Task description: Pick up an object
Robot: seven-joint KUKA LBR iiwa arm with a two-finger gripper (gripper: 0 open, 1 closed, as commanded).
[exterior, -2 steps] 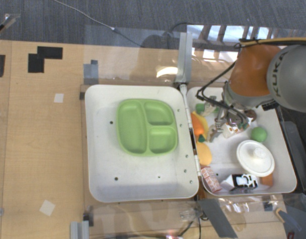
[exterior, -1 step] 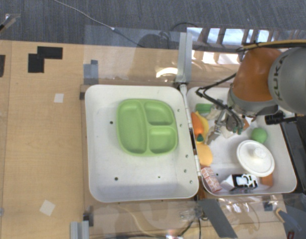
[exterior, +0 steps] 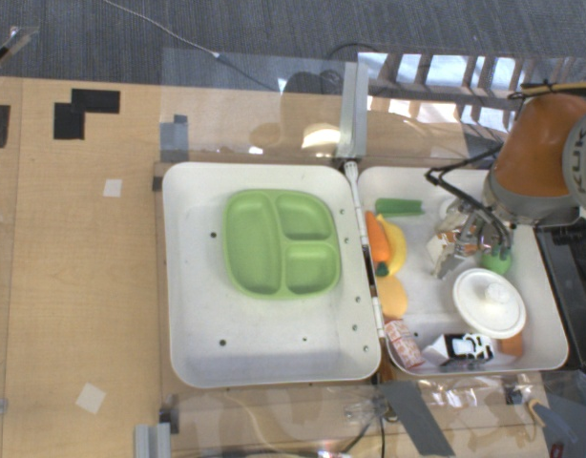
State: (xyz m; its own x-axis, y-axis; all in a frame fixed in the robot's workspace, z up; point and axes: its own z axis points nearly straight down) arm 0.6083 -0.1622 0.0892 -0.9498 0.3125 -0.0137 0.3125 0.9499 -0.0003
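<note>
My gripper (exterior: pixel 462 246) hangs low over the middle of the right bin (exterior: pixel 544 289), under the arm's orange band (exterior: pixel 536 151). A small white object (exterior: pixel 437 248) lies just to its left, and a green item (exterior: pixel 500 261) sits just to its right. A white lidded bowl (exterior: pixel 489 303) stands right below it. Along the bin's left side lie a carrot (exterior: pixel 376 240), a banana (exterior: pixel 397 246), a green block (exterior: pixel 398 206) and an orange round fruit (exterior: pixel 394 299). I see nothing clearly held.
A green divided plate (exterior: pixel 281 243) lies in the left bin (exterior: pixel 193 351). A pink packet (exterior: pixel 404 343), a black-and-white item (exterior: pixel 468 347) and a small orange piece (exterior: pixel 511 345) sit along the right bin's front wall. A metal post (exterior: pixel 351 113) stands behind the bins.
</note>
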